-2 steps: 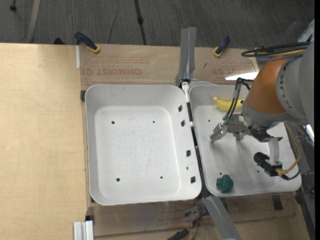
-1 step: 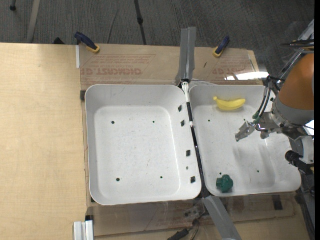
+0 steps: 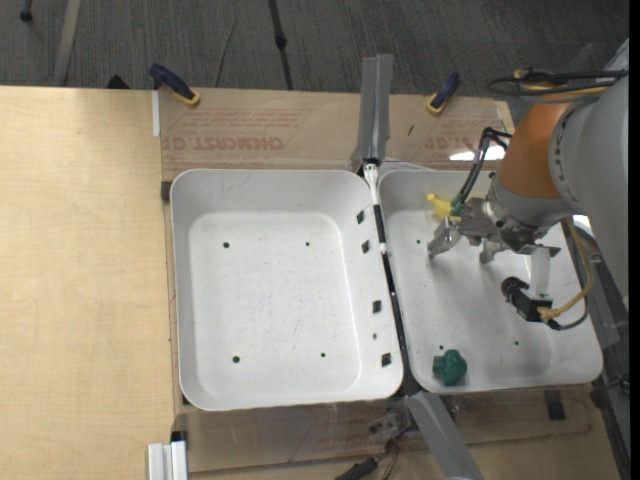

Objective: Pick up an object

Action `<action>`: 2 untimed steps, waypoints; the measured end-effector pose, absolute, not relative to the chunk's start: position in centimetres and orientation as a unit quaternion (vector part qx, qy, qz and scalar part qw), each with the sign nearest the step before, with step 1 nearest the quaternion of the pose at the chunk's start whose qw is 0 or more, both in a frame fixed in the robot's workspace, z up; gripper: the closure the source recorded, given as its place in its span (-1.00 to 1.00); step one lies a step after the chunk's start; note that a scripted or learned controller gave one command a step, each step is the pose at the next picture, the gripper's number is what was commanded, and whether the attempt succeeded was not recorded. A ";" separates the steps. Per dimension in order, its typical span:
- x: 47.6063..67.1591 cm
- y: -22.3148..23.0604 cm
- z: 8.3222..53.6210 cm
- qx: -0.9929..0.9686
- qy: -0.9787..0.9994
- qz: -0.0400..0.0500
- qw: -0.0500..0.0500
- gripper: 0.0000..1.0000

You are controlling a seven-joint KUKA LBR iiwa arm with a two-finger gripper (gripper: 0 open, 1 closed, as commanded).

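Lying near the claw, the green object.

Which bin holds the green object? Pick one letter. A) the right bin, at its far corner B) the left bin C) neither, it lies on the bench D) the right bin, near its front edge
D: the green object lies near the front edge of the right bin.

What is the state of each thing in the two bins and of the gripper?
Gripper: low in the right bin, nothing visible between its fingers.
Green object: lying free near the right bin's front edge.
Yellow object: near the back of the right bin, beside the gripper.
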State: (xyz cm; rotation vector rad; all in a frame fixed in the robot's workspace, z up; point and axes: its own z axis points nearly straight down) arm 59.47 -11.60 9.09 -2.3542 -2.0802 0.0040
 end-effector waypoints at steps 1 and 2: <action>47.6 -9.6 9.0 -0.736 -0.677 0.002 0.002 -1.00; 54.2 -9.4 9.0 -0.767 -0.642 0.002 0.001 -1.00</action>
